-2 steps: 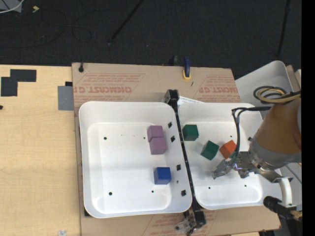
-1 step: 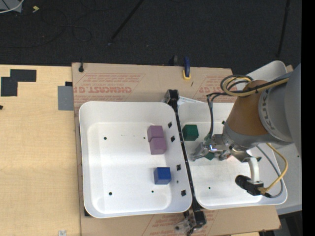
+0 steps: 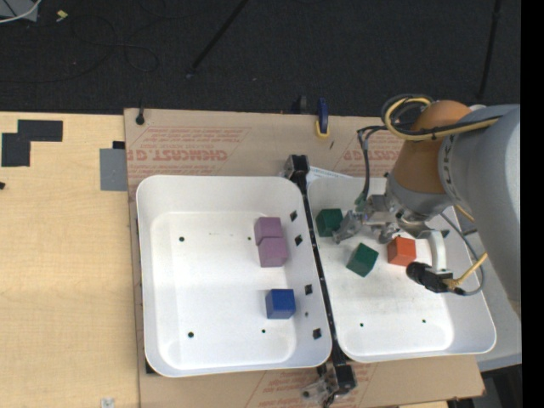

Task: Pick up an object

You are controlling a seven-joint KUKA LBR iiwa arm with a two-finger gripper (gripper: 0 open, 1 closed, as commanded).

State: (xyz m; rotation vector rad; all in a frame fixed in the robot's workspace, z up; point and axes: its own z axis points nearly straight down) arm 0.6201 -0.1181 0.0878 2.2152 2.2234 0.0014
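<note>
Nearest, a blue cube [image 3: 280, 303] sits low in the left bin [image 3: 161, 313], with a purple block [image 3: 271, 240] beyond it. In the right bin [image 3: 408, 334], a green cube [image 3: 362, 259] and an orange cube [image 3: 401, 250] lie close together, another green cube [image 3: 329, 221] farther back by the divider. The claw [image 3: 367, 223] hangs low among these three; I cannot tell whether it is open or closed. The crowding is probably the risk: a descent could nudge a neighbouring cube aside or pinch only an edge.

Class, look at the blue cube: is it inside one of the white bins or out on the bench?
Inside. The blue cube rests on the floor of the left bin, below the purple block.
</note>
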